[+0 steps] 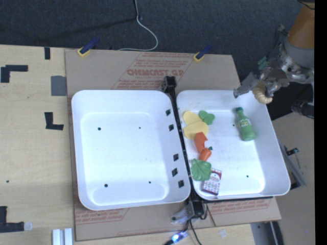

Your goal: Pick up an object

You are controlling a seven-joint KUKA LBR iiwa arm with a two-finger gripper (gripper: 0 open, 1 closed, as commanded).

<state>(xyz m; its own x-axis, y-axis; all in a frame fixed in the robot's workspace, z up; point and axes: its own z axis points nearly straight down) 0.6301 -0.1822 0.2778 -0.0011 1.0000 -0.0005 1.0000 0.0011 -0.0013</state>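
Hovering at the right bin's (255,185) upper-right rim, hand (260,90) pinches a small tan object (263,96); green bottle (245,124) lies at its 7 o'clock, long axis 12-to-6

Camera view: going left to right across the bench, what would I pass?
Left white bin → yellow toy with the orange and green pieces → green bottle → robot hand above the right bin's far corner.

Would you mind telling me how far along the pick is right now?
Nothing looks picked yet: the green bottle, the yellow and orange toys and the small packet all lie in the right bin. The gripper hangs above that bin's far right corner. Descent and grasp remain.
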